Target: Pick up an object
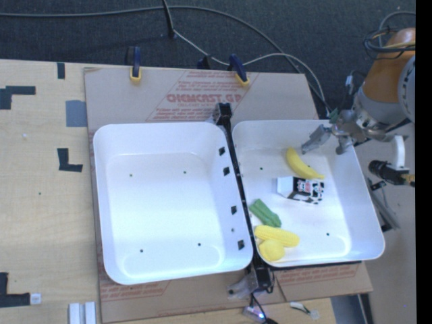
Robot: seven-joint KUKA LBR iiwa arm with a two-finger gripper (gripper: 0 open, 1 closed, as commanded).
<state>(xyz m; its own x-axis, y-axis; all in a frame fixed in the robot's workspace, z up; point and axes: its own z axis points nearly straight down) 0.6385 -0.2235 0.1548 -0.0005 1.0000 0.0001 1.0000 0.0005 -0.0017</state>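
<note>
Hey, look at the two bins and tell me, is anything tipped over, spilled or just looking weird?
Nothing stands out. The banana, the small black and white box, the green piece and the yellow corn all lie loose inside the right bin, none over its rim. The gripper hangs open at that bin's far edge.

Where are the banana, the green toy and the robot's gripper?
banana (pixel 302 165): camera view, middle of its curve.
green toy (pixel 265 214): camera view, its centre.
gripper (pixel 328 141): camera view, midway between fingertips.

Bright, even light; slightly soft focus.
</note>
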